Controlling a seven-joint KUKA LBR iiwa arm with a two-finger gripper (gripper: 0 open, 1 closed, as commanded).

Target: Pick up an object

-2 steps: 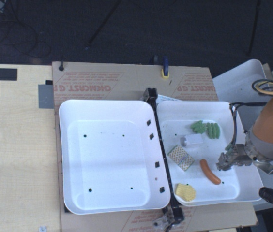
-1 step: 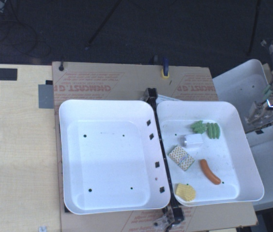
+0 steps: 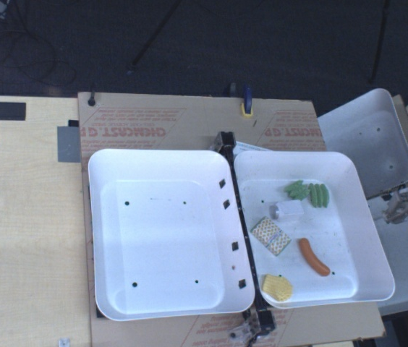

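The right bin (image 3: 367, 226) holds several small items. A green bumpy toy (image 3: 308, 193) lies near its back. Just left of it and nearer sits a small pale cylinder (image 3: 286, 210). A checkered yellow-and-white packet (image 3: 270, 236) rests by the divider. An orange sausage-shaped piece (image 3: 313, 256) lies toward the front right, and a yellow ridged piece (image 3: 277, 288) sits in the front left corner.
The left bin (image 3: 103, 230) stands beside the right one, joined by black clips (image 3: 227, 204) along the shared edge. Both rest on a cardboard sheet (image 3: 146, 125). A grey metal plate (image 3: 370, 132) stands at the right, and a wooden bench top (image 3: 23, 230) spreads at the left.
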